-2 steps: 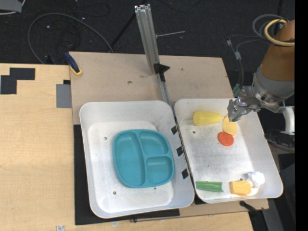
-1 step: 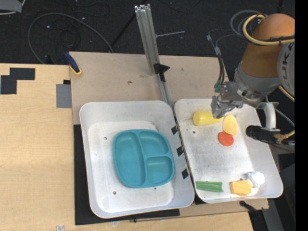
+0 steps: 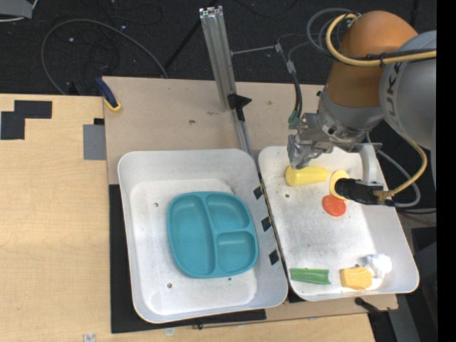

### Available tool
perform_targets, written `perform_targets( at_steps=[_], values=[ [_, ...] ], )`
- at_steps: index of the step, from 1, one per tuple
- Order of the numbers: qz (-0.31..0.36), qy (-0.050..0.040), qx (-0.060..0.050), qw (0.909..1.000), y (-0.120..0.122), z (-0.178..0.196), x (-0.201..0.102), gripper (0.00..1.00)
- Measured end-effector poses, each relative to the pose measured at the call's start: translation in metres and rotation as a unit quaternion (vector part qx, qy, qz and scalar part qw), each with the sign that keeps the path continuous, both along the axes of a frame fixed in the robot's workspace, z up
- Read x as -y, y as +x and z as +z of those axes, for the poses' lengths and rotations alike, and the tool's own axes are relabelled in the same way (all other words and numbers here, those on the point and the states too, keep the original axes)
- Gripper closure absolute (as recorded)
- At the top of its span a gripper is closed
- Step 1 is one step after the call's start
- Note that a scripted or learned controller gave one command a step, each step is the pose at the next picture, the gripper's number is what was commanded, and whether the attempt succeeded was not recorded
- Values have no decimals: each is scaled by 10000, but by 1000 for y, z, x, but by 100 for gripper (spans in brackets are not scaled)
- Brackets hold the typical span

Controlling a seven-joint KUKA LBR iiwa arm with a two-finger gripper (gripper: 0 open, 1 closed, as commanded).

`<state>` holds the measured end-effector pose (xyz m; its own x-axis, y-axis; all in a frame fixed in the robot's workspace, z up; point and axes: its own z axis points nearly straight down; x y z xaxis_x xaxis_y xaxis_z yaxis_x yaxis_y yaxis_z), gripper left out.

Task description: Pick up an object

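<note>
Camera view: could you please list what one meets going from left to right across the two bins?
Teal divided plate → green piece → orange-red round piece → yellow block → white piece.

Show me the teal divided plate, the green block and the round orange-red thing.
Teal divided plastic plate (image 3: 212,234): camera view, on its central divider.
Green flat block (image 3: 309,276): camera view, its top face.
Round orange-red object (image 3: 333,205): camera view, its middle.

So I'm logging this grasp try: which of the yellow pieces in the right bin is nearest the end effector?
The long yellow piece at the bin's far-left end, right under the end effector. The other yellow block lies at the near edge beside the green piece.
</note>
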<state>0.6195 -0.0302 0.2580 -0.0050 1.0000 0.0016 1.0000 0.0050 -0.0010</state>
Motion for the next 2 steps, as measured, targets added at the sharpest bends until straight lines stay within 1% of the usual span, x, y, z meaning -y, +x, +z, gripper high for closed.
perform_targets(
  at_steps=[1,2],
  values=[
    [3,2,-1,10000,5,1,-53,100],
    [-8,-7,-17,10000,14,-21,-100,100]
  ],
)
